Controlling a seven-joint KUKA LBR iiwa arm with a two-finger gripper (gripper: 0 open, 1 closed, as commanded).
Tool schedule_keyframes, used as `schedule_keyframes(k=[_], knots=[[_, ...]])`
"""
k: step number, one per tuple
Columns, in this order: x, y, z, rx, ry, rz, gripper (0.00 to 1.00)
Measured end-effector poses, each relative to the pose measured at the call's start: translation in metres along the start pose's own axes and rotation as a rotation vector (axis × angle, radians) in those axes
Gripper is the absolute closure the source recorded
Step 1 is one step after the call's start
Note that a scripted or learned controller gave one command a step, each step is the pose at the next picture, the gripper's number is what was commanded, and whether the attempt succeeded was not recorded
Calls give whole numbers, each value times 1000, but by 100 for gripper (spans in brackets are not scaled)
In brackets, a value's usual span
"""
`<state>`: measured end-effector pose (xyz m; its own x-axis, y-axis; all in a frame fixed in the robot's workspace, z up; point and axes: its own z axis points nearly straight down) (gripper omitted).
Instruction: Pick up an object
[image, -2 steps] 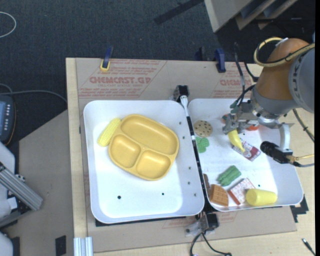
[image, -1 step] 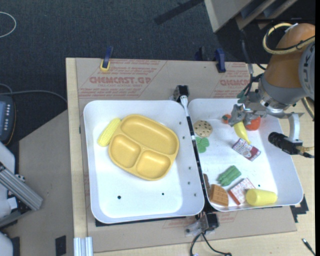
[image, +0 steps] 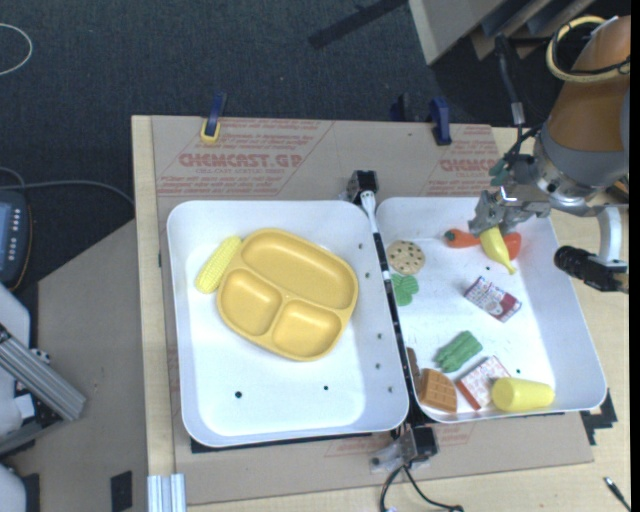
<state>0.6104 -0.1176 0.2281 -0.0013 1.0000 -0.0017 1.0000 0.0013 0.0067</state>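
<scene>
spanning most of the view is the tabletop (image: 160, 300), a cardboard-topped surface clamped at the back edge, carrying two shallow white bins side by side. left bin (image: 200, 400) holds a big yellow divided tray (image: 288, 293), tilted a bit, with a yellow corn cob (image: 217, 263) touching its upper left rim. right bin (image: 570, 340) holds the small stuff. grey arm (image: 590, 110) with orange band comes in from the right, gripper (image: 497, 222) down over the far right part of the right bin. yellow banana (image: 497, 247) sits right under the gripper, pointing down and right, next to an orange carrot (image: 462, 239) and a red piece just beside it. banana looks pinched at its top end between the fingers, but cannot tell for sure, view is blocked by the gripper body. yellow cup (image: 520, 394) lies on its side at the near edge, touching a red and white packet (image: 482, 378). waffle (image: 437, 391) at the near left corner. green pepper (image: 458, 350) just above the waffle. small wrapper (image: 492, 298) mid bin. cookie (image: 405, 257) near the divider, green leafy piece (image: 404, 289) just below it.
</scene>
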Motion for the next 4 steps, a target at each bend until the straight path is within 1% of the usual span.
schedule_keyframes(k=[1,2,3,4], knots=[[48,-16,11,10,4,-3,100],[98,-38,18,11,4,-2,100],[153,-50,1,6,4,-5,100],[186,-73,9,12,4,-3,100]])
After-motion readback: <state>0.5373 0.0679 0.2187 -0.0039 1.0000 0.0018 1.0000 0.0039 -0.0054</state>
